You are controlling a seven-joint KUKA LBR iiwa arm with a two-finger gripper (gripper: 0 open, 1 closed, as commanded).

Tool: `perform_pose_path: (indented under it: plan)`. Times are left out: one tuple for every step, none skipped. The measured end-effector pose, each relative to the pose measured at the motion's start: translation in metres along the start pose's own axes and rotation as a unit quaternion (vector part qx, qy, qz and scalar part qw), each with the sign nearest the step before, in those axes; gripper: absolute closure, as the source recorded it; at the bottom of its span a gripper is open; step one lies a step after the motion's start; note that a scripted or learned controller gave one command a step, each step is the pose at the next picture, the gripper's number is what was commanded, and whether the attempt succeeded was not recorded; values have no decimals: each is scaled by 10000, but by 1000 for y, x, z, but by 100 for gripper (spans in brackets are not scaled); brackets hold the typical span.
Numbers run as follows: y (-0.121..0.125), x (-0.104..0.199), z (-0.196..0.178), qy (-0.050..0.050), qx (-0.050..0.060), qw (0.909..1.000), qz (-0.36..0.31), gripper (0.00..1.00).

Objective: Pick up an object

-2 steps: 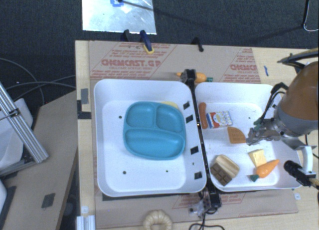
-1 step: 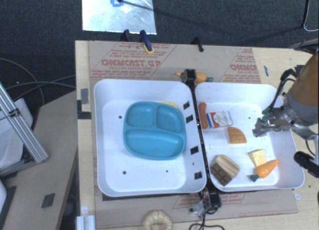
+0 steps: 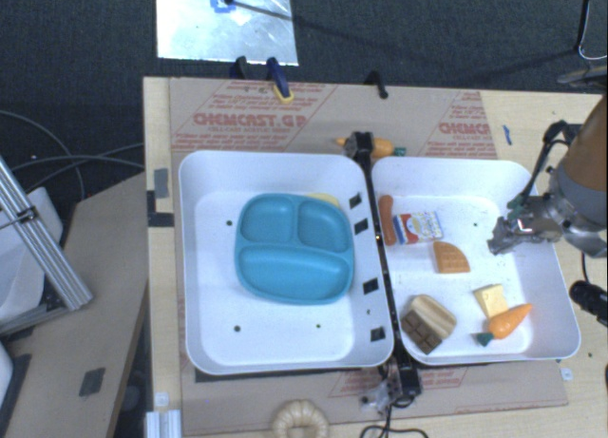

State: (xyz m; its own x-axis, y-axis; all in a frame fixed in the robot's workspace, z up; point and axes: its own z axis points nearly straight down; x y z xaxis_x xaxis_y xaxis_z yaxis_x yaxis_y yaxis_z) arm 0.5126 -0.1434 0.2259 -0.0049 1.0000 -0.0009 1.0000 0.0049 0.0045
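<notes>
The right bin (image 3: 475, 184) holds several small things: a red-brown sausage (image 3: 387, 219) by the divider, a small white, red and blue carton (image 3: 416, 227), a tan bread wedge (image 3: 451, 257), a yellow cheese block (image 3: 490, 299), an orange carrot (image 3: 506, 322) and a brown layered wooden block (image 3: 427, 321). My gripper (image 3: 510, 233) hovers over the right side of this bin, to the right of the bread wedge and above the cheese block. Nothing shows between its fingertips.
The left bin (image 3: 204, 265) carries a blue divided plate (image 3: 293, 246) with something yellow (image 3: 326, 199) peeking out behind it. An orange object (image 3: 380, 148) lies just beyond the bins at the divider. A beige ring (image 3: 302, 420) rests at the bench's front edge.
</notes>
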Motion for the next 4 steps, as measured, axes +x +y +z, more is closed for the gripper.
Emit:
perform_pose_path:
  plan:
    - [3,45,-2,13,12,10000,-22,100]
    - [6,102,-1,16,17,10000,-30,100]
    - [-12,149,8,12,24,10000,-17,100]
    - [-19,193,-9,12,10,10000,-15,100]
